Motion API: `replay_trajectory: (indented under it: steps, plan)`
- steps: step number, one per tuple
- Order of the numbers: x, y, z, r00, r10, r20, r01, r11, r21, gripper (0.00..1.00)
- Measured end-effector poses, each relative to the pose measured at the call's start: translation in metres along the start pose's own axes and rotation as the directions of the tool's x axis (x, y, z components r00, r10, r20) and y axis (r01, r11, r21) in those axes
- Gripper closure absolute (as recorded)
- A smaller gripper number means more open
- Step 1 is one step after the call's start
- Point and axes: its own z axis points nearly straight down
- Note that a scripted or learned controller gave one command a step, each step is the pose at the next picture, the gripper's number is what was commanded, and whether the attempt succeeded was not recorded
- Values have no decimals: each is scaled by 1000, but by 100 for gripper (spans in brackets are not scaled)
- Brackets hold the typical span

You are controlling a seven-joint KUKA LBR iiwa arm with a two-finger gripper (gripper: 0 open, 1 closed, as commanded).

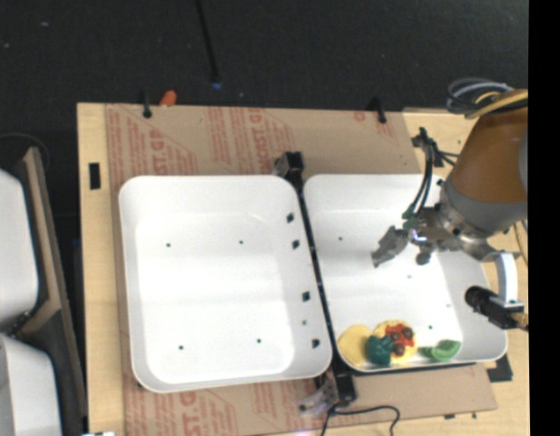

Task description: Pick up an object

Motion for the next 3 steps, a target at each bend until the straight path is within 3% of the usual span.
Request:
replay_trajectory:
  steps: [1, 3]
  plan:
    - [0, 1, -3, 1000, -1, 1, 1, 1000, -7, 0]
    - [7, 6, 95, 1000, -1, 0, 1, 1000, -3, 0]
